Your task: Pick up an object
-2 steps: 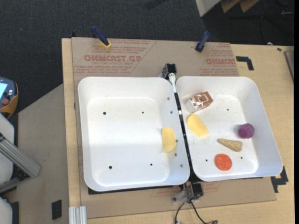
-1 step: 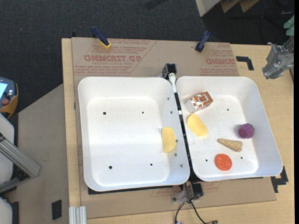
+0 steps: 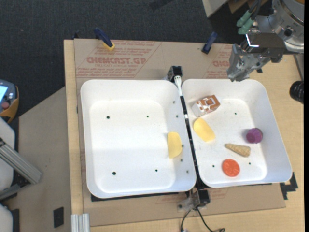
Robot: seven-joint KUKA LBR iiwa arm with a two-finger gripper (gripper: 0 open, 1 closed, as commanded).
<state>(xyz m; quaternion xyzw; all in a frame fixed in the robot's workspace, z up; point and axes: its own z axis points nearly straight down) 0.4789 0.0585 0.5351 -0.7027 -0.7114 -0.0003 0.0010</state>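
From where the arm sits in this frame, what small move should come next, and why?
Probably a short move toward the camera and down, bringing the gripper over the small house-shaped toy. The gripper sits above the far rim of the right bin with nothing between its fingers, and that toy is the nearest object, lying apart from the yellow piece beside it.

Smooth glossy white plastic bins (image 3: 130,93)
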